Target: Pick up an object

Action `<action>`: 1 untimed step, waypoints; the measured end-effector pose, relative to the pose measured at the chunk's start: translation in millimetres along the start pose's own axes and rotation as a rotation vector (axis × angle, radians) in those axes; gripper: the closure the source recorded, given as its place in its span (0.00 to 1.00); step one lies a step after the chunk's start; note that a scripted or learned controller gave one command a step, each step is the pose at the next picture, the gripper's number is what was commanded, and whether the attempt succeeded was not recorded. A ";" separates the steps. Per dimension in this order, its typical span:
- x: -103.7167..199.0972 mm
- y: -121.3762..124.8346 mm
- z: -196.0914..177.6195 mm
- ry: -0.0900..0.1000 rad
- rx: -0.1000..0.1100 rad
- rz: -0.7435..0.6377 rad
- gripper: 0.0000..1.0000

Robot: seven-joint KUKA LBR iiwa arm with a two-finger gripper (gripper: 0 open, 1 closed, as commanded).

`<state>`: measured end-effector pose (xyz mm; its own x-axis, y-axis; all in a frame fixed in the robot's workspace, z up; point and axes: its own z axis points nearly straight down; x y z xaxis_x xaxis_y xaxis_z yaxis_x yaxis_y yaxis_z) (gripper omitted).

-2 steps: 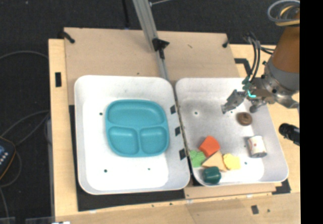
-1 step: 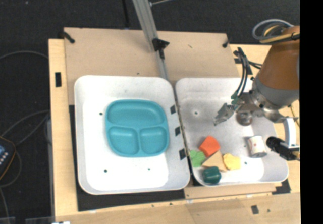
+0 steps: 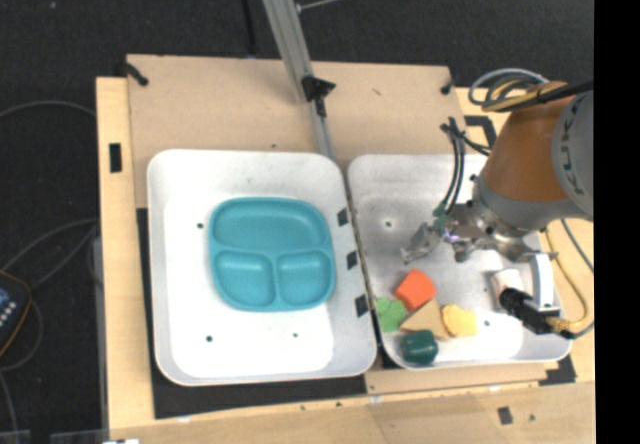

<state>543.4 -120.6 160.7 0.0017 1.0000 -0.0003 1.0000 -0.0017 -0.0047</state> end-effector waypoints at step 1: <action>-6.8 -0.1 44.1 -0.001 -0.001 -0.001 0.00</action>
